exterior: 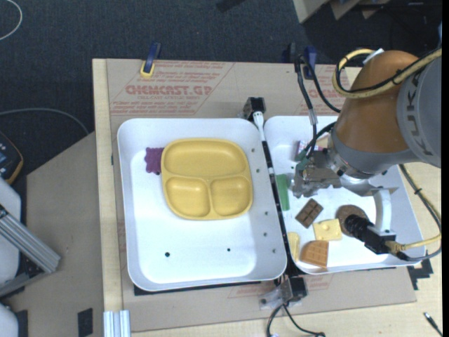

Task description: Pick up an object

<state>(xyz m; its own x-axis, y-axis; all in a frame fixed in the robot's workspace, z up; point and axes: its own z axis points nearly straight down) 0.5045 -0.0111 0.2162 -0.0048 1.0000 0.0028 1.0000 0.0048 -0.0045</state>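
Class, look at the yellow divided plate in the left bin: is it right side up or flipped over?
Right side up. The yellow divided plate shows its three hollow compartments facing upward, lying flat in the left bin.

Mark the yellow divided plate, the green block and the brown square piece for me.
yellow divided plate (pixel 207 177): camera view, on its centre ridge.
green block (pixel 283 190): camera view, on its top face.
brown square piece (pixel 308 213): camera view, on its middle.

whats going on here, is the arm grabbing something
The robot arm reaches from the right over the right bin, its gripper low near a green piece. Nothing is visibly held. A brown piece and other small items lie nearby. The left bin holds a yellow divided tray.
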